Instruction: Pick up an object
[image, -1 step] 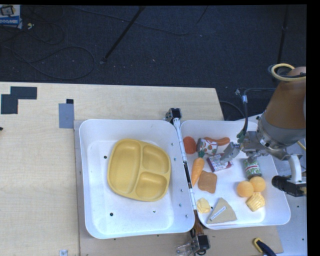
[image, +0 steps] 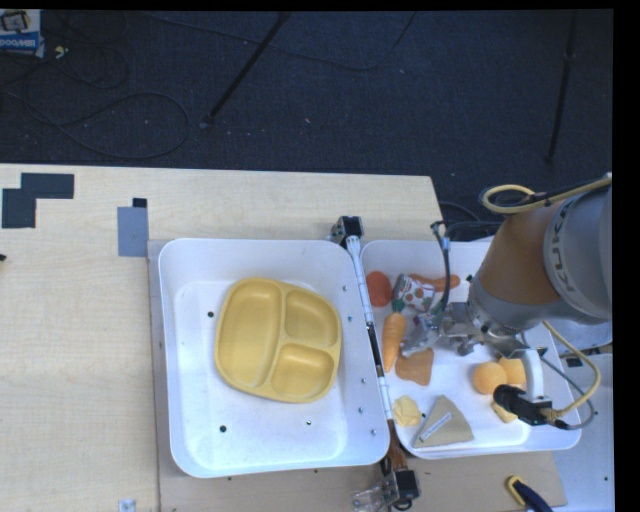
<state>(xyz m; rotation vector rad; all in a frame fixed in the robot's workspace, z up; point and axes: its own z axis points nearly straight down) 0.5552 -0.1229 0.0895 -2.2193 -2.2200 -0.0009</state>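
A: Since the task says only "an object", which one is nearest to the hand (image: 432, 332)?

B: I think the long orange carrot-shaped toy (image: 394, 341). It lies in the right white bin (image: 560, 440), close to that bin's left wall, and the hand is just beside it, low over the toys.

A: How will it handle?

B: To my judgement it is light, smooth plastic, stiff and a little slippery. It is better to take it across its narrow middle, not at the ends.

A: Is the hand open or closed?

B: I cannot tell; the metal parts there are blurred, and I see nothing held.

A: What else is near?

B: A flat brown slice-shaped piece (image: 415, 366) lies just below the carrot. The yellow divided plastic plate (image: 279, 339) rests in the left white bin (image: 200, 270).
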